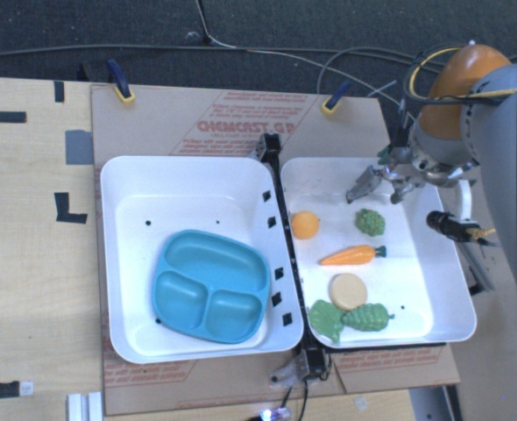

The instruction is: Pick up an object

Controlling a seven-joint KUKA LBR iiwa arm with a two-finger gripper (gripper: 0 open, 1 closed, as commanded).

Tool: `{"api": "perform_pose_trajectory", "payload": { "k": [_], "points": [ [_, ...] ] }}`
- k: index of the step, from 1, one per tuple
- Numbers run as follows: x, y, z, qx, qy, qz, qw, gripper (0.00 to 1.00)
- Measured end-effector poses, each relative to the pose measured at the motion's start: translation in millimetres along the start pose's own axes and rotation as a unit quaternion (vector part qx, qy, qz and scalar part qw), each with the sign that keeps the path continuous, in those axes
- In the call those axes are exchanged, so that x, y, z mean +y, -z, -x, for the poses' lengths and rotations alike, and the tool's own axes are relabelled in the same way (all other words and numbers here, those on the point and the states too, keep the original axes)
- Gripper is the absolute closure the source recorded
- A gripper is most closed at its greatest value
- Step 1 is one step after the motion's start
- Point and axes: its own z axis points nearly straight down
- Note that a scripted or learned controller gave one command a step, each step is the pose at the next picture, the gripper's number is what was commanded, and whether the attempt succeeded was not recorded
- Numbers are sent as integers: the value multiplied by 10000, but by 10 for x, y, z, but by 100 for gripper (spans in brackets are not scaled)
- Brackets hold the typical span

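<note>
The right bin [434, 323] holds an orange ball [305, 225], a small green broccoli piece [371, 223], a carrot [350, 255], a round beige disc [348, 291] and a green leafy vegetable [350, 317]. My gripper [380, 190] hangs over the bin's back right part, its fingers [361, 191] spread open with nothing between them. It is just above and behind the broccoli piece, apart from it.
The left bin [127, 182] holds a blue divided tray [211, 285]. A black divider [276, 226] runs between the bins. Cables [329, 60] trail across the dark floor behind, and clamps [120, 84] pin the cardboard base. The arm's orange band [469, 68] is at the right.
</note>
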Motion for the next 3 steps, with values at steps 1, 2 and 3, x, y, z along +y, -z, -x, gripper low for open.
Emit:
{"api": "perform_pose_trajectory", "payload": {
  "k": [1,2,3],
  "points": [
    [4,-331,-2,-14,6,28,10000,0],
    [18,-199,0,-24,11,50,10000,100],
    [18,254,-73,3,3,48,10000,100]
  ]
}}
